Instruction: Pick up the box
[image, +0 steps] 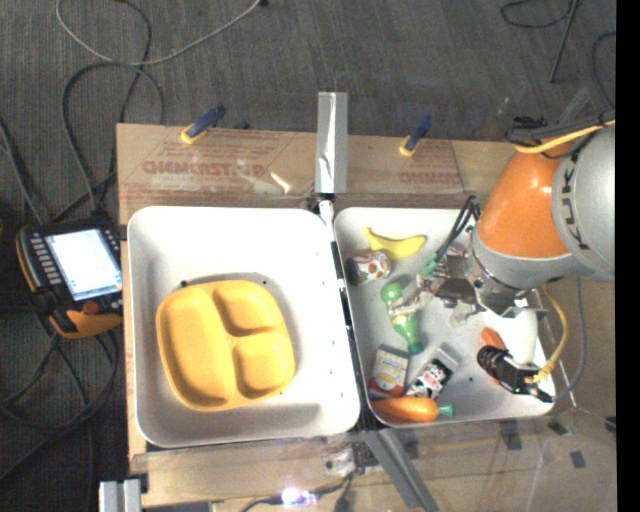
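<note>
Here, gripper (447, 285) over right bin (520, 400), grip state unclear, box (391, 368) just below-left of it, apart

Two white bins (140, 330) sit side by side. The left one holds one yellow divided tray (228, 342). The right one holds one banana (395, 242), one carrot (406, 409), one small box (391, 368), one green bottle (400, 308), one black-and-white carton (431, 377) and one small can (370, 267).
</note>
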